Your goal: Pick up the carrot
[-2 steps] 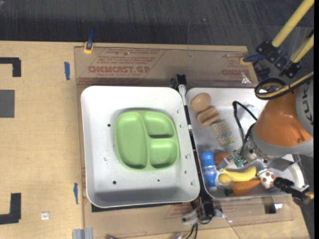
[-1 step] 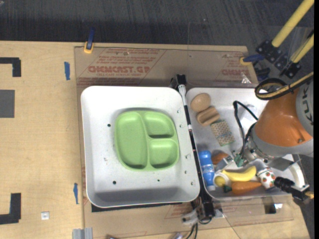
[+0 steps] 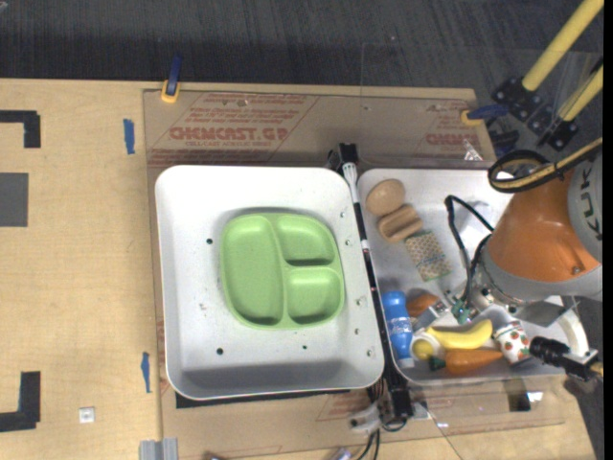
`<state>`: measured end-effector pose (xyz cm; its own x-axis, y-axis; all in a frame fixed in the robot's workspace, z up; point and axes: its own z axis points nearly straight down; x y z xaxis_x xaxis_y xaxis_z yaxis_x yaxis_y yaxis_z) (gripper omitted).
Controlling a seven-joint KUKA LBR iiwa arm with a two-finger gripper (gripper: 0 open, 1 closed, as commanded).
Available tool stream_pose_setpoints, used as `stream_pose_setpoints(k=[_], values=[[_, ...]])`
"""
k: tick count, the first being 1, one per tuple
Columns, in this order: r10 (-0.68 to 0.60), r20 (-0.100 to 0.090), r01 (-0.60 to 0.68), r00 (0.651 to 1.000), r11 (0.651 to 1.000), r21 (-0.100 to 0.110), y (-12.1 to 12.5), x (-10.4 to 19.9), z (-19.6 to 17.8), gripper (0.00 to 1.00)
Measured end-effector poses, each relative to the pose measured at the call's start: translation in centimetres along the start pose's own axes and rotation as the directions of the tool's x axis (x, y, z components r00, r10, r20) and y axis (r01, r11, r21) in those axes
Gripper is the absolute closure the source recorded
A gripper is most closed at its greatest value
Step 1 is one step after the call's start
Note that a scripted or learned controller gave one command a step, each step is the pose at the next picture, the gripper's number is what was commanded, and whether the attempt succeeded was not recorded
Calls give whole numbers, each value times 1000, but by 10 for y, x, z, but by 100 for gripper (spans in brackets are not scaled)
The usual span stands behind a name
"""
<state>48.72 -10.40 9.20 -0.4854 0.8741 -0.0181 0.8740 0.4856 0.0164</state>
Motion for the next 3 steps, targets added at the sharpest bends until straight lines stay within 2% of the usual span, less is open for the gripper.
stream_pose_setpoints(k=[1,2,3], values=[[60,-6,-60,998,998,3,85,-52,3,0],[172,-6,-172,985,985,9,87,-48,3,0],[406,-11,-405,914,914,13,82,-45,3,0]])
